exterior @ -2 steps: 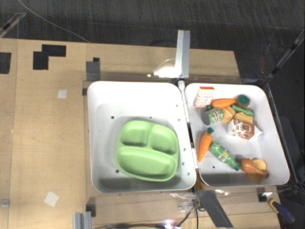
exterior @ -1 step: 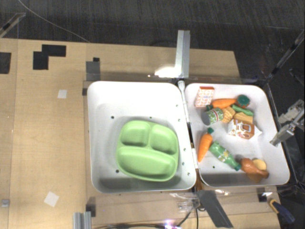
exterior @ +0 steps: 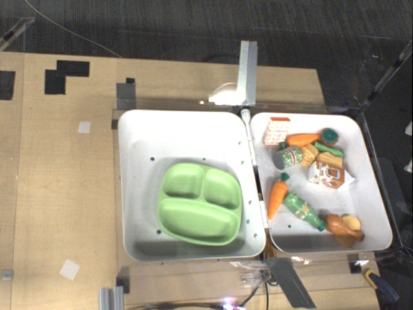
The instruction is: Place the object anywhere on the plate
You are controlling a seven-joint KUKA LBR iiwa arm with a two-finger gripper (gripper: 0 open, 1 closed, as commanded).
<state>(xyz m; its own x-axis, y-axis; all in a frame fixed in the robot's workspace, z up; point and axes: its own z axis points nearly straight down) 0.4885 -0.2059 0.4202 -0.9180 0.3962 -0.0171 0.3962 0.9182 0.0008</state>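
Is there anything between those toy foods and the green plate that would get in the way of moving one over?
Only the two bins' adjoining walls stand between them. The toy foods, such as the carrot, lie in the right bin; the green plate lies in the left bin, with nothing on it.

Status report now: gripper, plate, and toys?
Green three-compartment plastic plate sits in left white bin. Toy foods, including orange carrot, lie in right white bin.

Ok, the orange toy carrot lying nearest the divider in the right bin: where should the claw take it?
Grip the orange toy carrot across its thick middle, coming straight down. It lies flat, tapering toward the near end, with bare floor on both long sides; the green toy bottle only crowds its upper right.
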